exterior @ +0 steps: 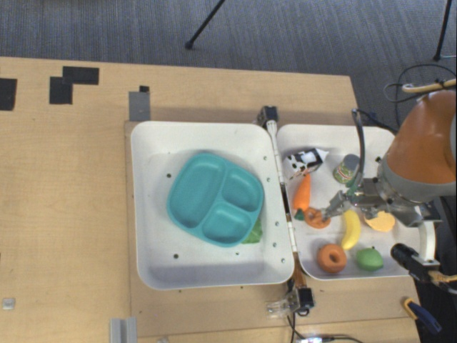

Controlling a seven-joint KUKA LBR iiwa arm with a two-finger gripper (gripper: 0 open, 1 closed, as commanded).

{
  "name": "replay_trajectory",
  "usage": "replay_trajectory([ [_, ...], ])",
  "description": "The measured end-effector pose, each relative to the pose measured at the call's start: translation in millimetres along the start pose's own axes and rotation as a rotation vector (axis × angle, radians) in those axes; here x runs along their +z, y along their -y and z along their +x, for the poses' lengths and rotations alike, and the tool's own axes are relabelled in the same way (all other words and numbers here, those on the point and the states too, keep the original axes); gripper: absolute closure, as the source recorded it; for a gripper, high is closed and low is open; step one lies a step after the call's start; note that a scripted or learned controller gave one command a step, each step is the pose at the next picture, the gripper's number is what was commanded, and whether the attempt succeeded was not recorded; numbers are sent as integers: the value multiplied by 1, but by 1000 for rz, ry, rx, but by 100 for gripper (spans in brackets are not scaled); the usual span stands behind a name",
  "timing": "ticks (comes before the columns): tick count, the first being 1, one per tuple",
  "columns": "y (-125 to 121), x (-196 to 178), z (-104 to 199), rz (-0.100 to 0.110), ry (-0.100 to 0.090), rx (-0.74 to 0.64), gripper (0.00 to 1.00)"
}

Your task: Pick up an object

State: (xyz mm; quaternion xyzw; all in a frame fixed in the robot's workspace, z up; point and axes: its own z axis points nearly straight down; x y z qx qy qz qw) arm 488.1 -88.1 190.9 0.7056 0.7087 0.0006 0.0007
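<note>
My gripper (341, 204) hangs low over the middle of the right bin (371, 136), reaching in from the right under the orange-banded wrist. Its tip is just right of a small orange-red piece (317, 219) and above the upper end of a yellow banana (350, 230). A carrot (303, 193) lies to its left. A green can (347, 169) and a black-and-white toy cow (305, 161) sit farther back. A brown donut (331, 257) and a green lime (369, 259) rest near the front wall. I see nothing held.
A yellow-orange piece (381, 223) lies partly under the arm. The left bin (153, 263) holds a teal divided plate (217, 199) with a green scrap (252, 235) peeking from under its front right corner. A raised divider (280, 184) separates the bins.
</note>
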Motion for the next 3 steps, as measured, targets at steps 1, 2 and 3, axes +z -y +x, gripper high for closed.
replay_trajectory([
  [1,-1,104,-41,-5,1,3,0],
  [2,-3,93,-41,-11,2,3,100],
  [3,0,-21,35,-2,-1,-1,100],
])
